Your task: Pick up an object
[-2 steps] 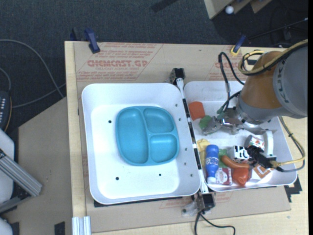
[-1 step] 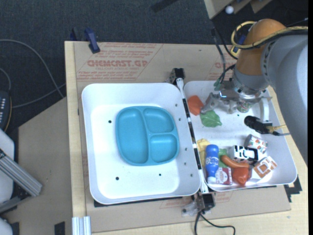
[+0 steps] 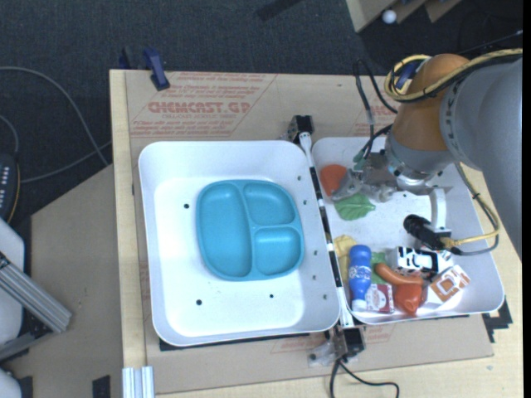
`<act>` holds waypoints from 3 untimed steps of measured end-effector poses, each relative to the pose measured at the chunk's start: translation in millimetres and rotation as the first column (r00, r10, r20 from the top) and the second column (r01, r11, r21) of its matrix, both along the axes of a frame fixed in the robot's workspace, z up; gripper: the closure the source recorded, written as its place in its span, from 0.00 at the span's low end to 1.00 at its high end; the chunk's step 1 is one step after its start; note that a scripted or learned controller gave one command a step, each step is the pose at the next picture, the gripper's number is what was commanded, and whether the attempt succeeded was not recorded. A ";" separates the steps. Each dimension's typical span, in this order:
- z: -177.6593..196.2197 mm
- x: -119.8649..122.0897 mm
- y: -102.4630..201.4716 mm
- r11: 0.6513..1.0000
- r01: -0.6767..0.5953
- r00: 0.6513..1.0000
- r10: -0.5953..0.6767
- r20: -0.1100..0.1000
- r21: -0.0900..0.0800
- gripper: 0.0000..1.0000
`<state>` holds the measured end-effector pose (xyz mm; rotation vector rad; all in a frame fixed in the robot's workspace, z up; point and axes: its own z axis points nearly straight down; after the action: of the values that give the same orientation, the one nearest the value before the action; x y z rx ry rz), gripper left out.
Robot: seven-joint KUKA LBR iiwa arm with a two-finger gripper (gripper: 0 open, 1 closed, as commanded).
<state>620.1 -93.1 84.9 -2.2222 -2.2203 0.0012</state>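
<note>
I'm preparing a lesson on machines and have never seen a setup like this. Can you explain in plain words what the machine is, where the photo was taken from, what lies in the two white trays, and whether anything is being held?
The photo comes from one fixed camera above a bench, looking down at a slant. The big grey shape with an orange band is a robot arm reaching in from the right. Its gripper, a two-finger claw, is low over the right bin, beside a green leafy piece and an orange-red item. I cannot tell whether it holds anything. Nearer the camera in that bin lie a blue bottle, a toy hot dog and small packets. The left bin holds a blue divided plate.
</note>
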 end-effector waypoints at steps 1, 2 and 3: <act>-0.3 14.8 -2.5 1.000 -0.002 1.000 0.002 0.001 0.000 0.00; 0.1 46.8 -3.6 1.000 -0.002 1.000 0.002 0.003 -0.001 0.00; 0.1 46.7 -4.2 1.000 -0.002 1.000 0.002 0.002 -0.001 0.00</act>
<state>666.8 -97.3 85.0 -2.2214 -2.2244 -0.0003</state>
